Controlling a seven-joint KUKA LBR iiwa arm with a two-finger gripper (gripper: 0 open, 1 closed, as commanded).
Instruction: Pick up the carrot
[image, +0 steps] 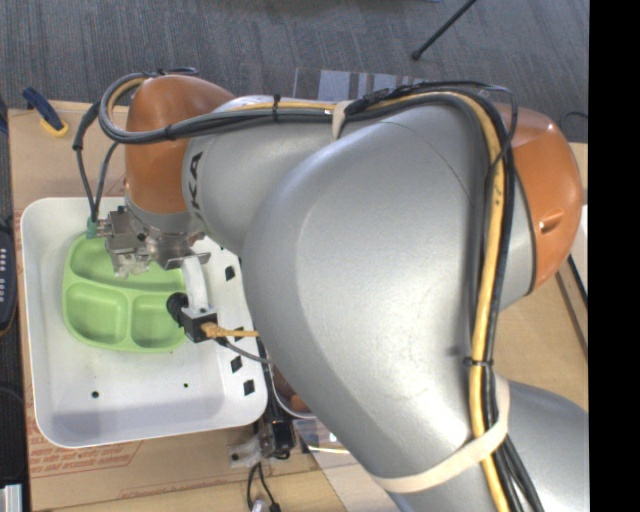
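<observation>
My gripper (133, 260) hangs low over the far part of a green divided plate (110, 312) that lies in the left white bin (45, 330). Its metal body sits just below the orange wrist band (165, 125). The grey arm (380, 280) is very close to the camera and covers the right bin and the right side of the left bin, so whatever lies there is hidden. The plate's two front compartments that I can see hold nothing.
The near floor of the left bin (130, 395) is bare white with a few small dark marks. A blue and yellow tool (45, 112) lies on the bench beyond the bin. Black cables (95, 170) loop beside the wrist.
</observation>
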